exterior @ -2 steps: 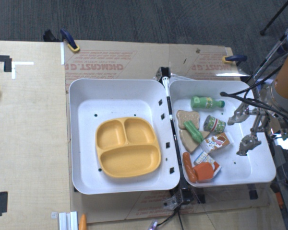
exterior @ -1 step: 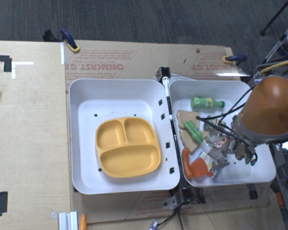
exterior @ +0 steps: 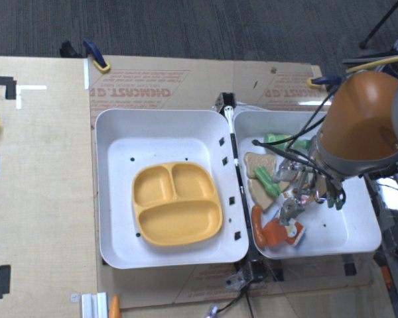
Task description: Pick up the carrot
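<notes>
Bright even light, soft shadows, slightly blurry

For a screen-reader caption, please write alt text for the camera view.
The end effector hangs over the right bin, just above an orange carrot beside green and tan food items. The left bin holds a yellow divided plate.

The tool [exterior: 293, 207] hangs low in the right bin [exterior: 358, 240] just above the carrot [exterior: 272, 234] (orange), beside green pieces [exterior: 266, 181].
</notes>
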Motion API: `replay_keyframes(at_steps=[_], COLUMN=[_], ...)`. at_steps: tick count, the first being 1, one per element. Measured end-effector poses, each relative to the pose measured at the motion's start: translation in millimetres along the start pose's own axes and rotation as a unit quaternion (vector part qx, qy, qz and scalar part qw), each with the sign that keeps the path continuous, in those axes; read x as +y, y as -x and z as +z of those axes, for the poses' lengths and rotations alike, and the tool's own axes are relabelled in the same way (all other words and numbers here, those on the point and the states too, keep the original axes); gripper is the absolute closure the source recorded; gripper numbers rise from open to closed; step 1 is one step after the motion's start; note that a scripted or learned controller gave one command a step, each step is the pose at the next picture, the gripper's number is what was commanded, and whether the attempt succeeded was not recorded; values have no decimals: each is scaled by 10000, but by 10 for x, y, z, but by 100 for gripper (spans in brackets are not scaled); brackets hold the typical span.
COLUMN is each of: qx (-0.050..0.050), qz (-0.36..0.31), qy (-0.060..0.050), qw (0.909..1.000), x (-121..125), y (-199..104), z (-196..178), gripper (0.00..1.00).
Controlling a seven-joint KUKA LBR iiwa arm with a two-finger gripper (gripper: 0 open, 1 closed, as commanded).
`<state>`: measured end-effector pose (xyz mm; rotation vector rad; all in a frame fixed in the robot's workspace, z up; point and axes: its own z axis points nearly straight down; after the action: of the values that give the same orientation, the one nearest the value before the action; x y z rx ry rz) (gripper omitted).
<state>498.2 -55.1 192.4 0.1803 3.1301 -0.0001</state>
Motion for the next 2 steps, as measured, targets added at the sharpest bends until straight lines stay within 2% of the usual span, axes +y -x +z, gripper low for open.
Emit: replay_keyframes(at_steps=[1,2], qx=[18,6], qz=[-121,-947], qy=[1,7], qw=[9999,9955], x=[543,1492], y=[-251,-1], z=[6,4], gripper=[0,0])
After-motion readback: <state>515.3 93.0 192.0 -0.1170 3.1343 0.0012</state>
